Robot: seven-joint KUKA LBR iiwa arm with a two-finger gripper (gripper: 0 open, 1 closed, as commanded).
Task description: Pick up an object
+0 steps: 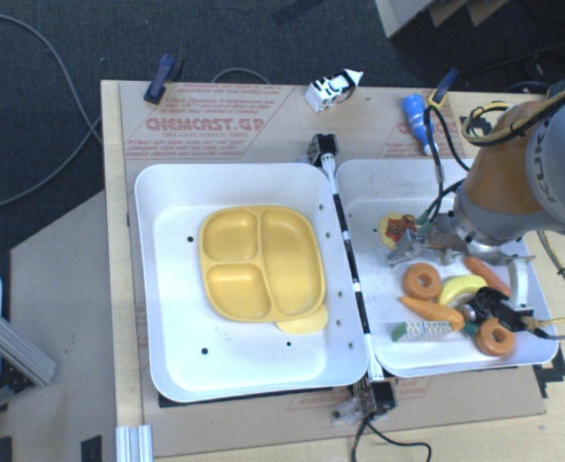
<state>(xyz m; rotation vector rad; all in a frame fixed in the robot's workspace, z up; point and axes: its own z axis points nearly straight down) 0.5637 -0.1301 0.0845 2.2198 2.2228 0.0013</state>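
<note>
My gripper (407, 245) reaches down into the right bin (378, 186), with the grey and orange arm (513, 176) above it. Its tip sits just below and beside a small red and yellow toy (397, 227), and I cannot tell whether they touch. An orange donut (422, 282) lies just below the gripper. Further along the bin are a carrot (432, 308), a yellow banana (461, 292), a second carrot (489, 275), another donut (497, 338) and a white and green packet (419, 330). Nothing visibly hangs from the gripper.
The left bin (166, 258) holds a yellow divided plate (261, 263). A black divider rail (345, 248) runs between the bins. Behind them on the bench lie a blue clamp (160, 77), a black and white item (333, 88) and a blue tool (417, 118), with cables at the right.
</note>
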